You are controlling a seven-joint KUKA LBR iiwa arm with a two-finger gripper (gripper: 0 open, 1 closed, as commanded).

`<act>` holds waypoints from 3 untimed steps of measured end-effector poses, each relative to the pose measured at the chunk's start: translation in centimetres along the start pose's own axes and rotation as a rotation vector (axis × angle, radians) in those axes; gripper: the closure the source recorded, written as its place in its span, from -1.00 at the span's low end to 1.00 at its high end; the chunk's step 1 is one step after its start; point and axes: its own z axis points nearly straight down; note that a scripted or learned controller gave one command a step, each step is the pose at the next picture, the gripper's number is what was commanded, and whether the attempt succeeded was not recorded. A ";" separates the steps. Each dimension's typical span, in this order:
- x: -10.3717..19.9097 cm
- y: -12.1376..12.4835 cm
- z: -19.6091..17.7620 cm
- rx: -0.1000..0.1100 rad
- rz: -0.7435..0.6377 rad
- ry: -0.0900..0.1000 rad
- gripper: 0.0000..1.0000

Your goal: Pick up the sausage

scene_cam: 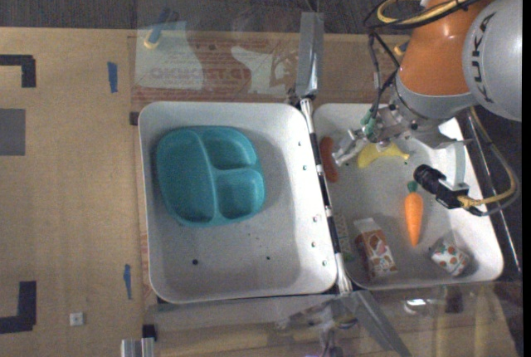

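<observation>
Brown sausage lies in the right bin, against its left wall. Jaws hover just right of the sausage; their state I cannot tell. Farther right lie a banana and carrot.

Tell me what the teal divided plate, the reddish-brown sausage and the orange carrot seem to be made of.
Teal divided plate: likely moulded plastic, matte, one even colour with rounded compartment ridges. Reddish-brown sausage: probably toy plastic or rubber, smooth and uniform; too small to be sure. Orange carrot: probably plastic too, flat even orange with a green cap.
</observation>
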 end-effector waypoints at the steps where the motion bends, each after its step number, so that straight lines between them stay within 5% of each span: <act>1: -0.2 3.0 0.0 -0.002 -0.060 -0.001 -1.00; 2: -5.3 -1.3 4.0 0.004 0.037 0.002 -1.00; 3: -4.2 -1.6 9.7 -0.005 -0.306 0.000 -1.00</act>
